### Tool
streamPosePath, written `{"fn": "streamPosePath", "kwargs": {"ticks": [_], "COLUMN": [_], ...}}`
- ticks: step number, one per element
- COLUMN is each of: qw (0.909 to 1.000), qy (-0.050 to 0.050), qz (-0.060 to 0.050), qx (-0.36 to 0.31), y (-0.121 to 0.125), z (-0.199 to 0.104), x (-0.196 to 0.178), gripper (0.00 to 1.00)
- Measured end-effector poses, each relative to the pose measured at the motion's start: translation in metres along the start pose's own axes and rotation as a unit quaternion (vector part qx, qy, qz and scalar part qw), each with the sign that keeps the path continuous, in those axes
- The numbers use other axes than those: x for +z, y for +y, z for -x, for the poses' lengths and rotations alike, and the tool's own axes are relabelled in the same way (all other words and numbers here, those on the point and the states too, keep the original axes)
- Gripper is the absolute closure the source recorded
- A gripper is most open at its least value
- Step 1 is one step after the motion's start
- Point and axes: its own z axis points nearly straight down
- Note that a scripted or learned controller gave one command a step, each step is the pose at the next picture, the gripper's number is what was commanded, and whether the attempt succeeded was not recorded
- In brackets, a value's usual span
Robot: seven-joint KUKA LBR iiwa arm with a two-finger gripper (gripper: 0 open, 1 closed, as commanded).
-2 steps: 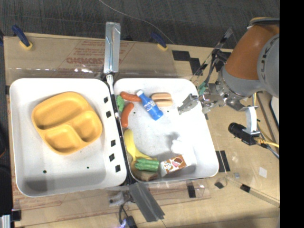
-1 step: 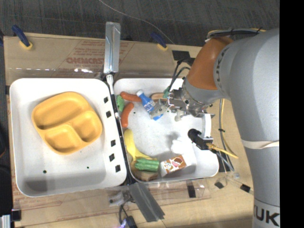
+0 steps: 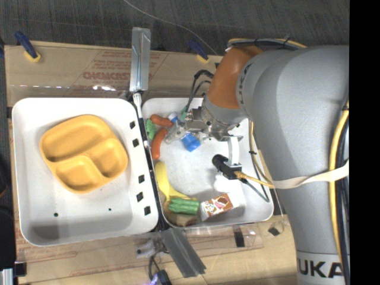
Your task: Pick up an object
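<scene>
Several toys crowd the right bin's (image 3: 256, 209) left wall; the gripper (image 3: 185, 126), jaw state unreadable, hovers beside a blue block (image 3: 191, 142) and could snag neighbours.

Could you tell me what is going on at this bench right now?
The grey arm reaches from the right into the right bin, its gripper low near a blue block and an orange carrot-like toy. I cannot tell whether it holds anything. A yellow divided tray lies in the left bin.
</scene>
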Motion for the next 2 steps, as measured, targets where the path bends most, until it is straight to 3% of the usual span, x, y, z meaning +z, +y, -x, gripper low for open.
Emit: {"fn": "streamPosePath", "kwargs": {"ticks": [1, 2], "qw": [1.0, 0.9955], "qy": [0.0, 0.0], "qz": [0.0, 0.003], "qx": [-0.002, 0.095], "y": [0.0, 0.03], "z": [0.0, -0.046], "x": [-0.011, -0.105], "gripper": [1.0, 1.0]}}
